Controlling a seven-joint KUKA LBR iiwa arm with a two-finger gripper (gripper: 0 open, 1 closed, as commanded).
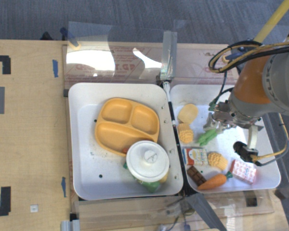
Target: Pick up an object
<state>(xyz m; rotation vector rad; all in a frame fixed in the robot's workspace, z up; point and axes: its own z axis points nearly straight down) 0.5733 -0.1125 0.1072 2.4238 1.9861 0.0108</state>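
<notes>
Here, in the camera view, the arm reaches in from the right over the right bin (pixel 272 170), and the gripper (pixel 216 125) hangs low in that bin's upper middle. Whether it is spread or pressed together cannot be told from this slant, since the wrist body covers its working end.

Just below and to the left of the gripper lies a green pea pod (pixel 207 137), its upper end touching or tucked under the tool; this looks like the thing being tried for, though nothing shows it pinched. Further left sit a pale cookie (pixel 188 113) and a yellow corn piece (pixel 185 136) against the dividing wall. Below the gripper are a small white carton (pixel 196 155), another corn cob (pixel 216 160), a chocolate bar (pixel 196 175), a carrot (pixel 213 181) and a pink packet (pixel 243 172).

To do the grasp well, the tool should probably centre over the pod's narrow width and close across it, then lift straight up so neighbours are not dragged.

Room is tight on the left, where the wall and the corn piece crowd in. Above the gripper the bin floor is bare, giving the easiest way out. In the left bin (pixel 82 143), well apart from the gripper, rest an orange divided plate (pixel 120 114) and a white lidded cup (pixel 148 160).
</notes>
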